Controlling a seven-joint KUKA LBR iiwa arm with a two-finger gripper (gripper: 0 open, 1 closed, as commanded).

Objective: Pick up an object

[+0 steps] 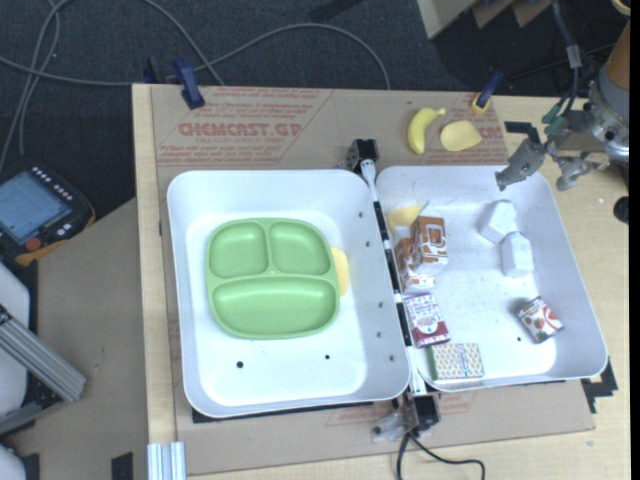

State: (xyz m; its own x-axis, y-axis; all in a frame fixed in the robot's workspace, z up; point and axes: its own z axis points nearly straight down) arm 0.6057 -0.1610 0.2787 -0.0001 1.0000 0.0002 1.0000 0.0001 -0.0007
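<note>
Seen from above at a slant: a brown desk (250, 128) bearing two shallow white bins side by side, touching along a dark hinge line in the middle. In the left bin (190, 208), a green three-compartment plate (270, 278) lying flat near the centre, with a sliver of something yellow (342, 271) tucked just beside its right edge; wide bare floor near the front rim and in the near left corner. In the right bin (575, 268), clutter crowded against the left wall: a yellow piece (402, 215) at the far end, a brown and white carton (428, 240) just nearer, a small red and white packet (425, 320) nearer again, and a pale patterned box (458, 361) close to the near rim. Two white blocks (507, 236) toward the middle right, touching or nearly so. A small red and white carton (540, 319) alone near the right wall, with open floor around it. Beyond the right bin's far rim, on bare desk, a yellow banana (422, 128) and a yellow rounded piece (460, 135) just beside it. At the far right corner, the gripper (540, 163) poised over the right bin's far rim, fingers spread apart with nothing between them, well apart from every item. Blue clamps (187, 80) on the desk's far edge.
</note>
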